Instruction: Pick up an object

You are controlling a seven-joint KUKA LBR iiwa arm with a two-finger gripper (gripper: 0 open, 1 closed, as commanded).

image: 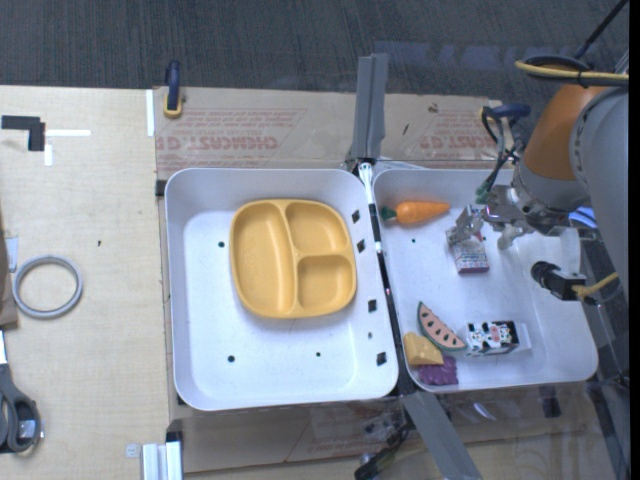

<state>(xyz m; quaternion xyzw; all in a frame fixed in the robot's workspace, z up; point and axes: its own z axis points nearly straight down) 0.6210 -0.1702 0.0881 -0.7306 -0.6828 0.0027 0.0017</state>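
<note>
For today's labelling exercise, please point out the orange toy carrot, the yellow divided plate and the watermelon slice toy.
Orange toy carrot [421,211], camera view, middle of its orange body.
Yellow divided plate [262,258], camera view, floor of its large left compartment.
Watermelon slice toy [440,327], camera view, its red flesh.

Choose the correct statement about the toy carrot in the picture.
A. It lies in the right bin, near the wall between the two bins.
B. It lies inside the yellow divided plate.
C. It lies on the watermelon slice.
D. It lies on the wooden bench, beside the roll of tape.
A. The carrot rests on the floor of the right bin, close to the dividing wall, apart from the yellow plate in the left bin.
</note>
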